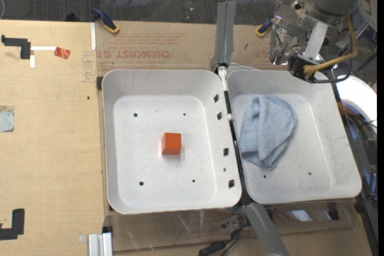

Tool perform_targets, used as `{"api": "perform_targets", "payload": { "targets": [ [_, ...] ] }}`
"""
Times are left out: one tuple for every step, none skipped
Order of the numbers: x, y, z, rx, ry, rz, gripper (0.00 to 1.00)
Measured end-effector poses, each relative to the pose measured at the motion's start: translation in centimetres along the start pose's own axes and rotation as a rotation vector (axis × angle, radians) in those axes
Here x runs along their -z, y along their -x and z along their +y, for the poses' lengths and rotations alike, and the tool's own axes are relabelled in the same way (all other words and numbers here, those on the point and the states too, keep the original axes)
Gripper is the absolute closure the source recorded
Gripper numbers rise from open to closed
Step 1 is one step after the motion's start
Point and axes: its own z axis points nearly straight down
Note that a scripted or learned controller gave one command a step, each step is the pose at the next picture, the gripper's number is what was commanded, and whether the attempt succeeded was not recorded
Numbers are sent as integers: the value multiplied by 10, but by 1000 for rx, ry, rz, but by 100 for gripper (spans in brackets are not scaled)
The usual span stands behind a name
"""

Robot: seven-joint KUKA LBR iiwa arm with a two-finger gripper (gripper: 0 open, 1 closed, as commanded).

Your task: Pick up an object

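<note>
An orange-red cube (171,144) rests near the middle of the left white bin (108,129). A crumpled blue-grey cloth (268,129) lies in the left half of the right white bin (345,147). My gripper (286,50) hangs high over the back rim of the right bin, beyond the cloth and well apart from it. Nothing is seen in its grasp. The cube lies far off to its lower left, in the other bin.
A grey metal bar (225,33) rises behind the seam between the bins. Cardboard (156,48) lies behind them, with clamps (105,20) at its back edge. A wooden board (42,129) carrying a small red tag (62,53) flanks the left. Cables (333,66) trail from the wrist.
</note>
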Motion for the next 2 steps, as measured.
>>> {"api": "perform_targets", "payload": {
  "targets": [
    [38, -7, -5, -317, 0, 0, 100],
    [67, 37, 17, -496, -1, 0, 100]
  ]
}}
